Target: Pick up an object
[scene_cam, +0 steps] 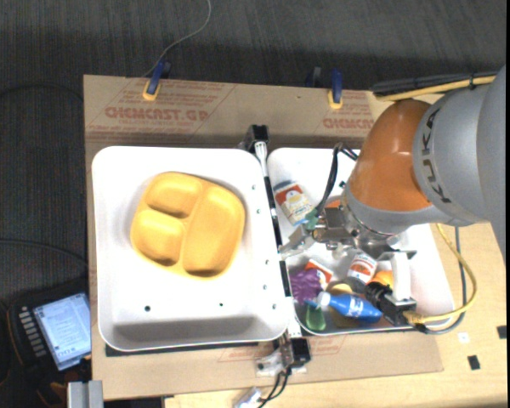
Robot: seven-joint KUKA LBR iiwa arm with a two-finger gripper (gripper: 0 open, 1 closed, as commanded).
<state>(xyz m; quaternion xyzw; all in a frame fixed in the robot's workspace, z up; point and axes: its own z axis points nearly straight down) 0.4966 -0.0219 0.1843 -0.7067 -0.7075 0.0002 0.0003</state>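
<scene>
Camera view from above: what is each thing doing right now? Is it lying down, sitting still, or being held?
yellow tray: lying flat in the left bin, right side up.
small bottle: lying on its side in the right bin.
purple toy: resting in the right bin.
blue bottle: lying on its side.
claw: low over the right bin; grip hidden.

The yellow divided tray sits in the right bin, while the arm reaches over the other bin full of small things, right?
Not quite: the camera view shows the yellow divided tray in the left bin. The arm does reach over the other bin, among the small things.
</scene>
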